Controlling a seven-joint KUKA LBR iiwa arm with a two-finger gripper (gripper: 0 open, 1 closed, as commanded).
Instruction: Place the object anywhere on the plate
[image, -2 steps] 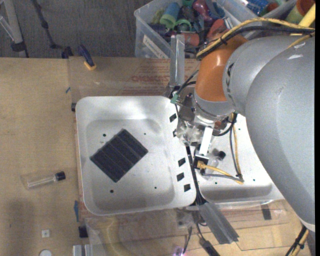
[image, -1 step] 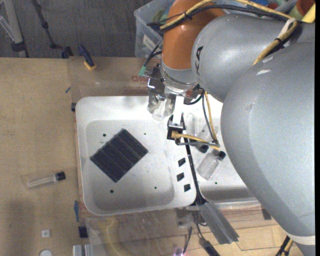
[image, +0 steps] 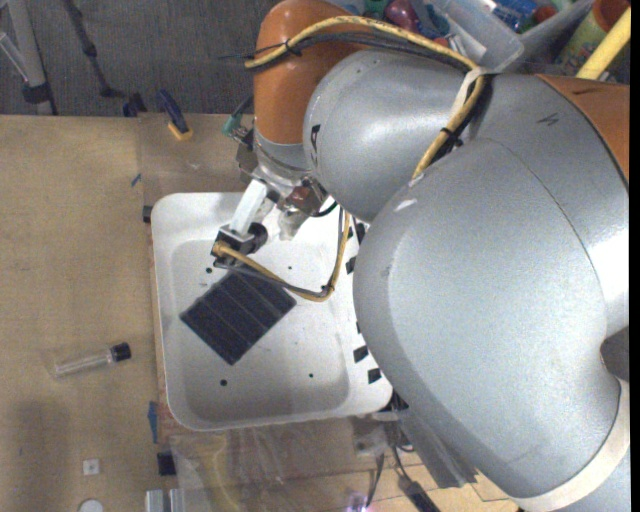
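Observation:
A dark, ribbed, square plate (image: 238, 315) lies flat and turned diamond-wise on the floor of the left white bin (image: 165, 300). My gripper (image: 291, 213) hangs over the bin's far part, up and to the right of the plate and apart from it. The large grey arm covers the wrist from the right. I see nothing on the plate's top.
The arm's bulk hides the right bin and the left bin's right wall. A clear tube with a black cap (image: 90, 360) lies on the bench left of the bin. A blue clamp (image: 176, 120) sits at the bench's far edge. Small items (image: 165, 465) lie near the bin's front left corner.

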